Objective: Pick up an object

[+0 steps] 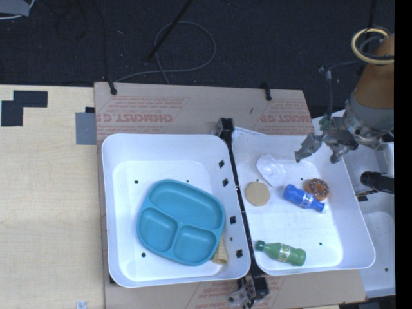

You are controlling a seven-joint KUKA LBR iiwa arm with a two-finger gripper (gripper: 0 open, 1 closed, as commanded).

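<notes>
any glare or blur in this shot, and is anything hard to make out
Camera view: even light with soft shadows; the white bins look bright yet keep their detail. The clear item nearly fades into the right bin. The gripper looks slightly soft, and the background above the bench is dark.

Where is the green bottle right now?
The green bottle lies on its side near the front edge of the right bin, below the tan round cookie and the blue bottle.

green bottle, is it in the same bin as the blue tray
No, the green bottle lies in the right bin; the blue tray is in the left bin.
</notes>
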